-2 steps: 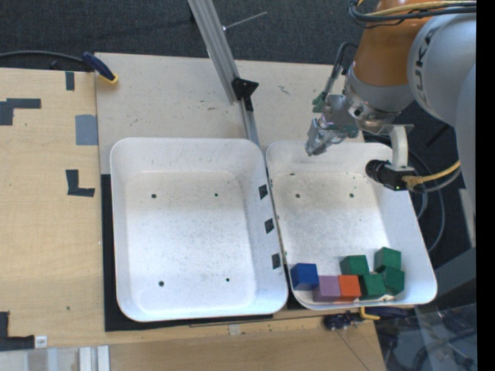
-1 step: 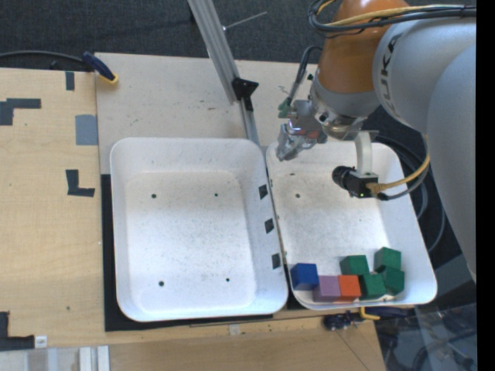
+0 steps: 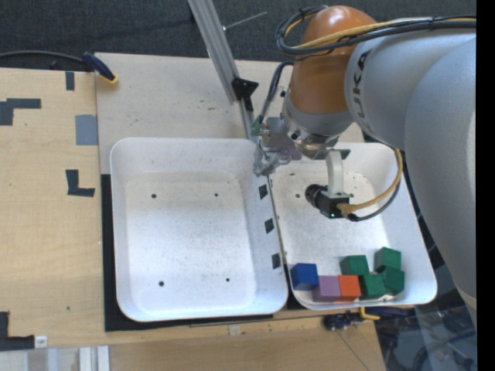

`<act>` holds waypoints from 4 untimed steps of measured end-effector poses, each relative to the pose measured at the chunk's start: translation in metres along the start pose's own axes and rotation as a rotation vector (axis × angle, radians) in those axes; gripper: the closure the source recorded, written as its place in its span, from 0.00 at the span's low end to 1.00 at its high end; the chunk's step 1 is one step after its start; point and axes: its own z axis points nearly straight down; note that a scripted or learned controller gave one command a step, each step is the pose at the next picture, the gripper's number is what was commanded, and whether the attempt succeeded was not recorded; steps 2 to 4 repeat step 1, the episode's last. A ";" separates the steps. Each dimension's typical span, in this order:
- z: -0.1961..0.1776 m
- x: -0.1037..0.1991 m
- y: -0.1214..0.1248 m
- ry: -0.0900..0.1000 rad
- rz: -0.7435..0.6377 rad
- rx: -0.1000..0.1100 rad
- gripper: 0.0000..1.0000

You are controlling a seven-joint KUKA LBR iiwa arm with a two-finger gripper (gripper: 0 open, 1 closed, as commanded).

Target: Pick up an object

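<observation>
The small blue cube, with other blocks at the near edge of the right white bin, looks light, rigid and best pinched across opposite flat faces, while the claw, its opening impossible to tell, hangs above the bins' shared wall.

Only readable text: partial "UKA" lettering, dark, running vertically on the grey arm housing just beside the orange band. That's the KUKA brand, first letter cut off by the curve of the casing. Black marks along the divider between the bins are plain squares, not characters. Dark tape shapes on the bench at left carry no lettering. Blocks in the right bin show no print at this resolution.
</observation>
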 end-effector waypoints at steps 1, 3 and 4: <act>-0.008 0.049 -0.023 0.001 -0.002 -0.001 1.00; -0.008 0.049 -0.023 0.001 -0.002 -0.001 1.00; -0.008 0.049 -0.023 0.001 -0.002 -0.001 1.00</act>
